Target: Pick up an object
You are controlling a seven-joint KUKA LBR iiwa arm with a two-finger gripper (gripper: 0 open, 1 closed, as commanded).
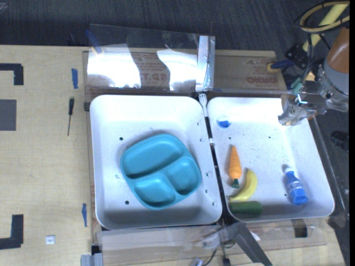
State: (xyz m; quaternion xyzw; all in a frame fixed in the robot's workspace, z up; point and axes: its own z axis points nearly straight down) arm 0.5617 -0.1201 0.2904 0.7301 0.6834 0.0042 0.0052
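- Arm (pixel 339 65) enters at the upper right and is cut off by the frame edge; only the orange band, the grey wrist and a bundle of yellow and black cables (pixel 324 15) above it can be made out.
- End effector (pixel 289 117) hangs over the far right corner of the right bin (pixel 310 204). It reads as a pale metallic blur against the white wall; cannot tell whether it is apart or together. Nothing is visible within it.
- Wrist is tilted inward from the right, with the end effector pointing down and left toward the bin.
- Right bin contents, all lying on the floor: orange carrot (pixel 234 162) near the left wall, lengthwise; yellow banana (pixel 247 185) just below it, touching or nearly so; dark green object, likely a cucumber (pixel 246 207), at the near edge against the banana, partly merged with the rim shadow.
- Small blue bottle (pixel 294 188) with a white cap lies near the right wall, well apart from the food items.
- Small blue item (pixel 223 123) near the far left corner, too small to identify.
- Left bin (pixel 105 121) holds a blue three-compartment tray (pixel 161 170), set at a slant.
- Clear plastic sheet (pixel 150 65) behind the bins glares, hiding what lies under it.
- Table (pixel 39 165) carries black tape marks at the left.
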